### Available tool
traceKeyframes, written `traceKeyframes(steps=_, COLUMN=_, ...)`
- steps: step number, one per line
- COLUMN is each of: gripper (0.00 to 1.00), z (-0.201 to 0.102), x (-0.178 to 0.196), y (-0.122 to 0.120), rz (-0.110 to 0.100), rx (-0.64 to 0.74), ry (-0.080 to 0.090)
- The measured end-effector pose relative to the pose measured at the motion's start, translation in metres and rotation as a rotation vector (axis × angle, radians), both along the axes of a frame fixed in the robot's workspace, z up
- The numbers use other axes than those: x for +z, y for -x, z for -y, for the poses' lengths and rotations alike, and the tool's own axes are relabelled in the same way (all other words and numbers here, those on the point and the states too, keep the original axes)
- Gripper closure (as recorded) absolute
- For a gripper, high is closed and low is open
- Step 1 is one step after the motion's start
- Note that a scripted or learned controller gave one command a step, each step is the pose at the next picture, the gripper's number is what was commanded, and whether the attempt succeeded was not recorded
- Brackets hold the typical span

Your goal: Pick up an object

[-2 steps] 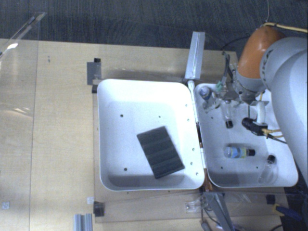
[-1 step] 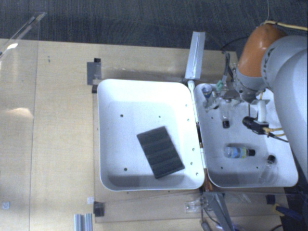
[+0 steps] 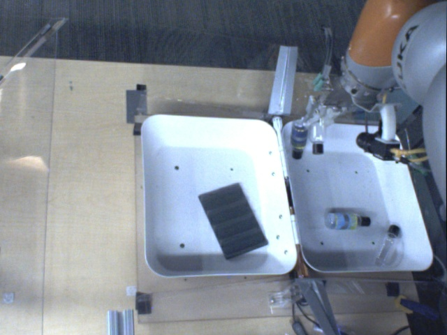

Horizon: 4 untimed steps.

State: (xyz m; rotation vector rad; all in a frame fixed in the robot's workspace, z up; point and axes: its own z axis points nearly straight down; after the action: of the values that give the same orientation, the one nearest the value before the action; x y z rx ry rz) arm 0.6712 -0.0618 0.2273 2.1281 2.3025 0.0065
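My gripper (image 3: 308,142) hangs over the far left corner of the right bin (image 3: 363,169), close to the wall between the two bins. Its two fingers stand apart, open, with nothing between them. A small clear bottle with a blue label (image 3: 346,220) lies on its side in the near half of the right bin, well below the gripper. Beside it, toward the near right corner, lies a clear tube-like item with a black cap (image 3: 389,243). A dark ribbed rectangular pad (image 3: 232,220) lies flat and slanted in the left bin (image 3: 167,152).
A grey metal bracket (image 3: 283,82) rises behind the gap between the bins. The arm's orange band (image 3: 380,19) and cables (image 3: 391,145) hang over the right bin's far right side. Black clamps (image 3: 137,103) sit at the left bin's corners.
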Motion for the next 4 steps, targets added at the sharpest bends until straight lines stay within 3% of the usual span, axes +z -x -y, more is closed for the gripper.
traceKeyframes(steps=1, gripper=1.00, z=-0.002, x=0.008, y=-0.002, rz=0.005, rx=0.009, ry=0.002)
traceKeyframes(steps=2, gripper=1.00, z=0.030, x=-0.003, y=0.001, rz=-0.003, rx=-0.157, ry=-0.001)
traceKeyframes(steps=4, gripper=1.00, z=0.026, x=0.014, y=-0.004, rz=0.007, rx=-0.139, ry=0.004)
